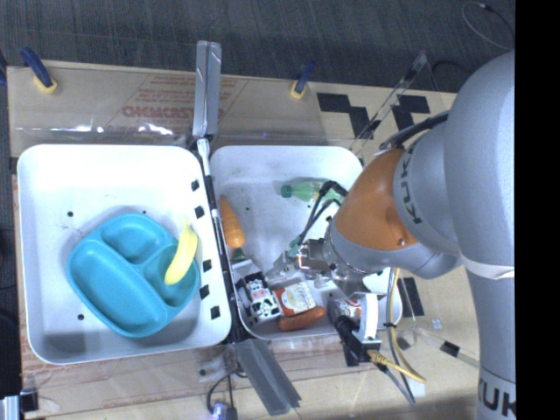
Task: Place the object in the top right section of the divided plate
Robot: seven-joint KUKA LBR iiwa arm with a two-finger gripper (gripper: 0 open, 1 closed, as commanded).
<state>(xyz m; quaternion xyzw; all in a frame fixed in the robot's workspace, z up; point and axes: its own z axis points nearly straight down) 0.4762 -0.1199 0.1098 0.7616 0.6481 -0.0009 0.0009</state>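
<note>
The blue divided plate (122,283), smooth moulded plastic with three rounded sections, is sitting in the left white bin (44,191), toward the lower middle of that bin. One banana (181,254), yellow, curved and matte, is lying across the plate's right rim, leaning partly into the section nearest the upper right and partly over the edge toward the bin's right wall. Bare white floor is showing around the plate on the upper and left sides, so open room is lying there, while the plate's right rim is sitting near the divider between the two bins.

In the right bin (262,169), one orange carrot-shaped piece (231,224) is lying just beside the left wall, one reddish sausage-shaped piece (301,321) is resting near the lower edge, one small printed packet (297,298) is sitting just above it, and one pale green item (302,190) is lying toward the upper middle. The grey arm (477,173) with its glossy orange band (376,204) is reaching in from the right of the frame, covering the right bin's lower right part. The gripper (293,268) is hanging over the packet area; whether its claw is apart or together I cannot tell.
</note>
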